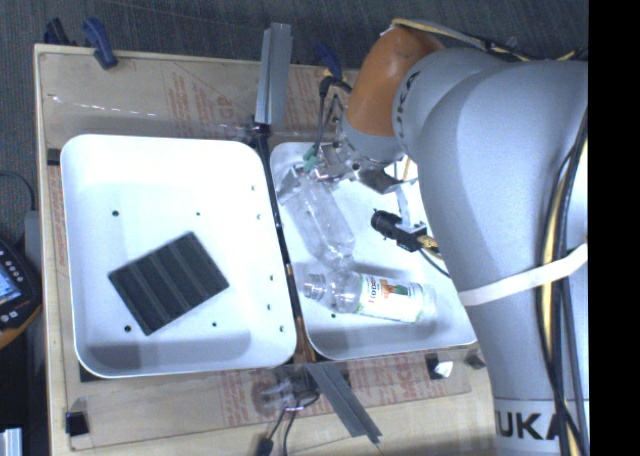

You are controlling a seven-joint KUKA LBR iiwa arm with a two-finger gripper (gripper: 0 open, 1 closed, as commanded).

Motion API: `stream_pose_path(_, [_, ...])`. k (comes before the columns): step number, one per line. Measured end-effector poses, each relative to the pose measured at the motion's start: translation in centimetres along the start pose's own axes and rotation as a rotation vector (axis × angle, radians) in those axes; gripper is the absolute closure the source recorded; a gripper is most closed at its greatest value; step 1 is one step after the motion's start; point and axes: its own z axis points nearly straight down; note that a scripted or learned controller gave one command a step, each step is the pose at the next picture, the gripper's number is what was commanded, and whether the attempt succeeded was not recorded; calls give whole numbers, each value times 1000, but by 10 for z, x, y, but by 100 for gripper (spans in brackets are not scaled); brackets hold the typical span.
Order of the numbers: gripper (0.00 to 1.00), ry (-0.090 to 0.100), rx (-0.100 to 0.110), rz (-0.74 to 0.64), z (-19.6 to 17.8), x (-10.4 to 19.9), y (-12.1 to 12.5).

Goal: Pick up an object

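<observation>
Clear bottles [330, 234] crowd right bin [340, 349] – arm [480, 144] overhead

The arm [480, 174] reaches over the right bin [390, 344] holding two clear bottles [368, 296]; a dark ridged pad [168, 281] lies in the left bin [90, 159].

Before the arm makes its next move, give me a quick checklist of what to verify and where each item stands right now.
1. Gripper over the right bin: ok.
2. Clear bottle just beneath it, lying flat: ok.
3. Fingers around that bottle: cannot tell.
4. Labelled bottle apart from the gripper, near the bin's front: ok.
5. The two bottles apart from each other: not ok, they look touching.
6. Dark ridged pad in the left bin, out of the way: ok.
</observation>
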Motion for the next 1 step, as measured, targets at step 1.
stream_pose_path(1, [0,4,5,107,-71,8,-91])
